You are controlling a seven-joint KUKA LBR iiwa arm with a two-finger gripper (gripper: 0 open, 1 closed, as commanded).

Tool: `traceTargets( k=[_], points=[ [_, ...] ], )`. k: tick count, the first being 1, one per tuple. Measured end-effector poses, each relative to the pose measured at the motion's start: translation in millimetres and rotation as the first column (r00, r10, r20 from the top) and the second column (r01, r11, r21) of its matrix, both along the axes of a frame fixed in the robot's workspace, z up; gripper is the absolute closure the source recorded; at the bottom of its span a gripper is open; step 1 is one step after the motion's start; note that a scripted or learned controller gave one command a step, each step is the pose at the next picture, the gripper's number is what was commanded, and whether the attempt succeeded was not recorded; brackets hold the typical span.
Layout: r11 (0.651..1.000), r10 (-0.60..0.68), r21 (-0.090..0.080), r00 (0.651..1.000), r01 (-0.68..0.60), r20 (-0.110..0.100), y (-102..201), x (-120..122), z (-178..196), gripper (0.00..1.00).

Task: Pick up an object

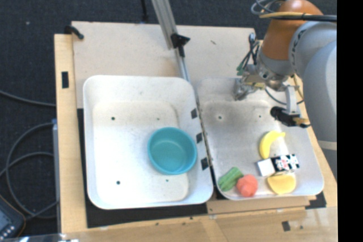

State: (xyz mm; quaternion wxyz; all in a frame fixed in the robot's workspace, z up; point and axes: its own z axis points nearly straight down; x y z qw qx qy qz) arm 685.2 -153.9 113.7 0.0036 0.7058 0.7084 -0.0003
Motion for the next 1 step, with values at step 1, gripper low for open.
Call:
traceTargets(
  k=[1],
  points=[
    [1.000,-0.004,0.005,1.000,0.004,0.001,-1.4,1.1,44.4,1.00]
  ],
)
